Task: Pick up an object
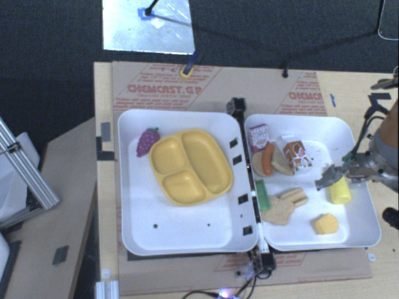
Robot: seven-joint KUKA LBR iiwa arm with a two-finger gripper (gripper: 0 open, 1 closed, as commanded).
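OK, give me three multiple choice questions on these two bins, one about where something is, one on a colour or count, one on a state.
1. Where do the purple grapes lie?
A. left bin, beside the tray
B. right bin
C. in a tray compartment

2. How many compartments has the yellow tray?
A. two
B. three
C. four

3. Where is the gripper?
A. over the left bin
B. over the right bin, by the yellow object
C. outside both bins

Answers: 1 A, the grapes sit on the left bin floor at the tray's upper left. 2 B, three hollows show. 3 B, it hangs beside the yellow object.

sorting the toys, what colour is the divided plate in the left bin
Yellow divided plate, camera view.
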